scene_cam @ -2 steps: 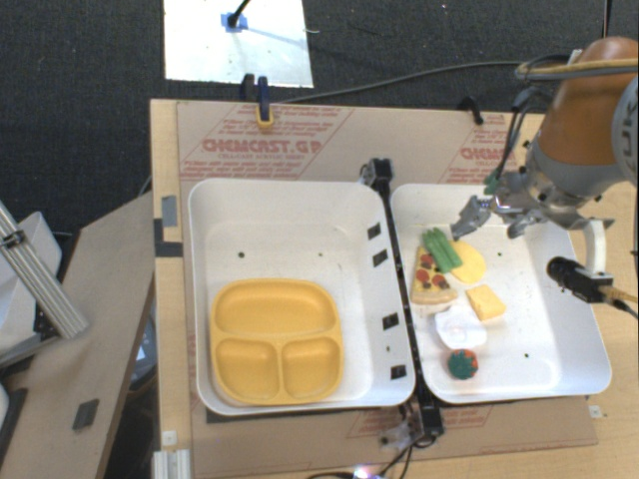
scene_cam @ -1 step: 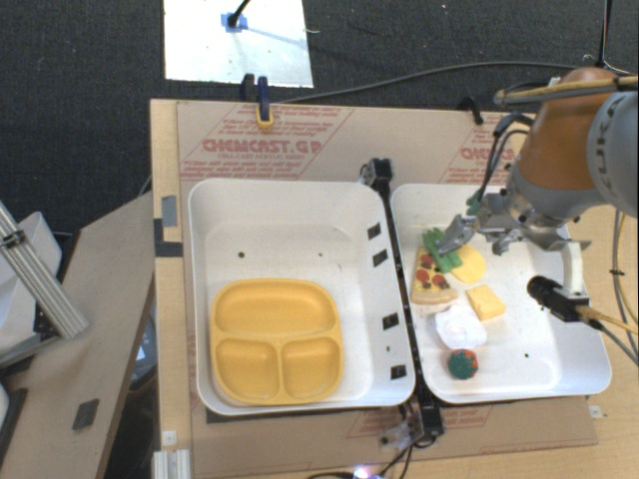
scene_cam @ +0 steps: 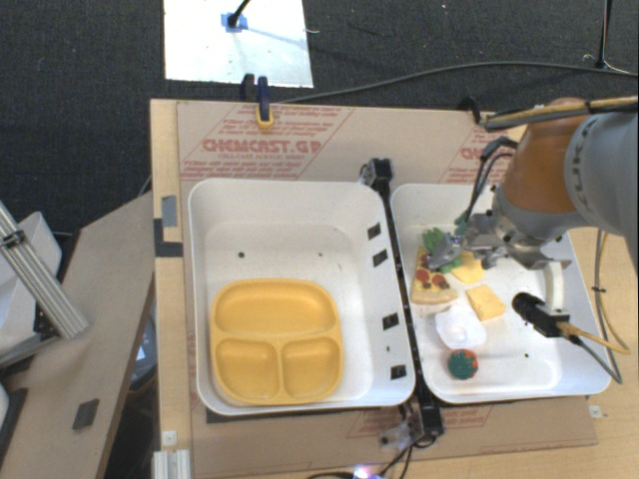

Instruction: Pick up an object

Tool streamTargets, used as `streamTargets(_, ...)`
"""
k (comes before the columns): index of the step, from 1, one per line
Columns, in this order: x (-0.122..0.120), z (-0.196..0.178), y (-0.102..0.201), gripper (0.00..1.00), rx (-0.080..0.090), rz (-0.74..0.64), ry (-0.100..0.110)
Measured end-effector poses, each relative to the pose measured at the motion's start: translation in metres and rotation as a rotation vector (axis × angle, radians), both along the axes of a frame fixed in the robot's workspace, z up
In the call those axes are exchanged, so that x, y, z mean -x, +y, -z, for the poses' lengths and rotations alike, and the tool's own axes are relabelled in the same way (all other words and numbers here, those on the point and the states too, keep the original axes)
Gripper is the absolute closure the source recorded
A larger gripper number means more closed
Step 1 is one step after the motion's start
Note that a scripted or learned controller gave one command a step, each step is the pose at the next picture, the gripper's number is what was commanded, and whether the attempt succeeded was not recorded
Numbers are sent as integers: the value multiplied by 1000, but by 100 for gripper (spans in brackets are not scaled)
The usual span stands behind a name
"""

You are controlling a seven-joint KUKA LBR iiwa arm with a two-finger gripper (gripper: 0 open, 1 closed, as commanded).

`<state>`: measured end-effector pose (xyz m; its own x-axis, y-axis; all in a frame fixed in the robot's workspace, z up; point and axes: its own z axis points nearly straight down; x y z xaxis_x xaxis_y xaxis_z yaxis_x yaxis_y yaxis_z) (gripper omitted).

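Plastic toy food makes up the pickings, all of it lying in the right bin (scene_cam: pixel 559 372), and the gripper (scene_cam: pixel 467 249) sits low over the cluster at that bin's back left; whether it is clenched or released cannot be told from this angle, and nothing can be seen held in it. Nearest to it are a green leafy piece (scene_cam: pixel 434 239) and a small yellow piece (scene_cam: pixel 467 267), the latter just beside or under the tool. Touching them toward the front lies a pizza slice (scene_cam: pixel 431 285), flat, tan-edged, dotted red. All three look light and rigid with smooth, probably slippery skins, so I judge a grip across the narrow width better than one on the flat faces; the leafy piece has an uneven outline that may slide out of a pinch.

Further front are a yellow wedge (scene_cam: pixel 487 302) with crisp flat sides, the easiest shape to clamp, a white lump (scene_cam: pixel 461 325) that looks soft and crumpled, and a green ball (scene_cam: pixel 461 364) with a red patch, likely to roll away if nudged. The left bin (scene_cam: pixel 300 208) holds a glossy yellow tray (scene_cam: pixel 280 337) with three compartments
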<state>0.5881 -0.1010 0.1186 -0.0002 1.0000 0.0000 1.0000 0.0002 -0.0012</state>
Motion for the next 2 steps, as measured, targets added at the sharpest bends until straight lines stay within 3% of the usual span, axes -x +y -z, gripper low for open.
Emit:
streamTargets(1, -1, -13, 0, 100, 1, 1, -4)
streamTargets(2, -3, -74, 7, 100, 1, -4, -6)
